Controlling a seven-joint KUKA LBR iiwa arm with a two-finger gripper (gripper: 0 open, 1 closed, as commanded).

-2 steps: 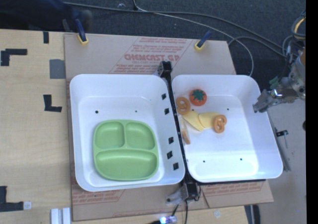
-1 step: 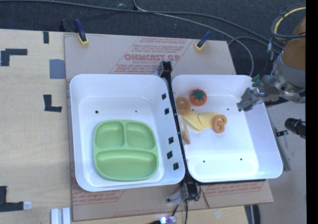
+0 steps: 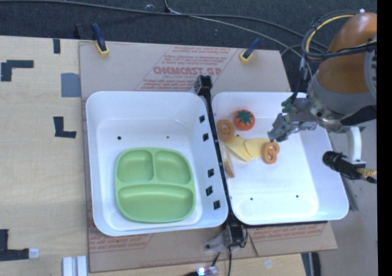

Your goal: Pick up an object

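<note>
- You are looking at two bins: the left bin point(image 3: 98, 146) is holding one green tray point(image 3: 155, 184); the right bin point(image 3: 306, 201) is holding about five toy foods.
- The gripper point(image 3: 277, 134) is hovering just above an orange ring point(image 3: 271, 152), center-right; its finger state is impossible to tell.
- A tomato point(image 3: 244, 119) is sitting further left.

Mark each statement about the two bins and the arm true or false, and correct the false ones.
1. The green tray lies in the left bin. True.
2. The tomato lies in the left bin. False: it lies in the right bin.
3. The gripper is over the right bin. True.
4. The tray has one compartment. False: it has three.
5. The cheese lies on the tray. False: it lies on the right bin's floor.
</note>
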